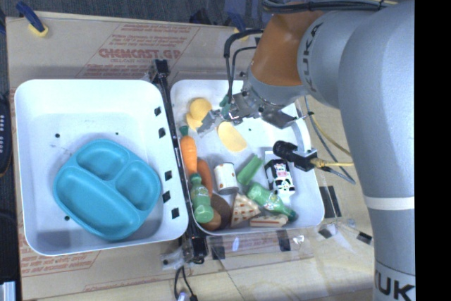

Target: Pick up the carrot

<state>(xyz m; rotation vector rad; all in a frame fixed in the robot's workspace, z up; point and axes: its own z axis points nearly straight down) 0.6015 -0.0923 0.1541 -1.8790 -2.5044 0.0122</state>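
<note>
Your gripper hangs over the far end of the right bin; you cannot tell its grip. The carrot lies along the bin's left wall, just beside a green bottle.

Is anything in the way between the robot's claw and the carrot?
Nothing sits between them. The gripper hangs above the right bin, beside a yellow toy; the carrot lies lower left, along the bin's left wall.
</note>
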